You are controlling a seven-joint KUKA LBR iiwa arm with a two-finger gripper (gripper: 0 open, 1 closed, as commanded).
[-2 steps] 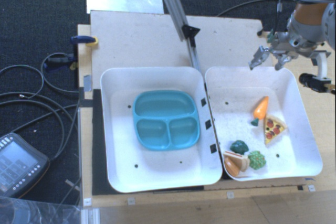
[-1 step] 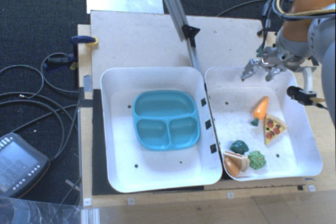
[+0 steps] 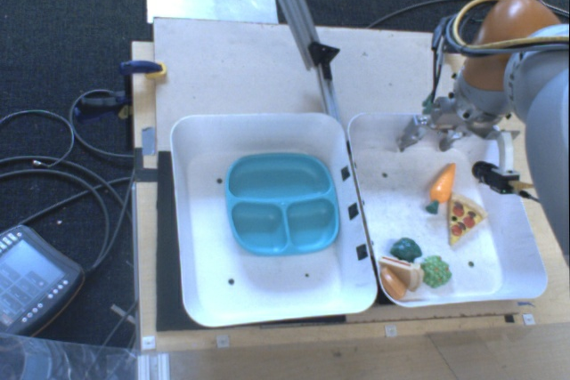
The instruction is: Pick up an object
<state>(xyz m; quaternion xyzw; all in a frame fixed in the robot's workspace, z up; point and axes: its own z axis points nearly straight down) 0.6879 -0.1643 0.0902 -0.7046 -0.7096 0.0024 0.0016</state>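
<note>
The right bin (image 3: 512,267) holds several toy foods. An orange carrot (image 3: 443,183) lies near its middle, with a pizza slice (image 3: 464,218) just below it. A dark teal piece (image 3: 406,248), a green broccoli (image 3: 435,270) and a sandwich-like piece (image 3: 397,277) sit by the front left corner. My gripper (image 3: 429,138) hangs over the bin's back edge, above and to the left of the carrot. It is open and nothing is between its fingers.
The left bin (image 3: 200,236) holds a blue divided tray (image 3: 282,202). A slanted metal pole (image 3: 298,9) crosses the bench down to the wall between the bins. Cables and a pendant (image 3: 31,280) lie on the floor at the left.
</note>
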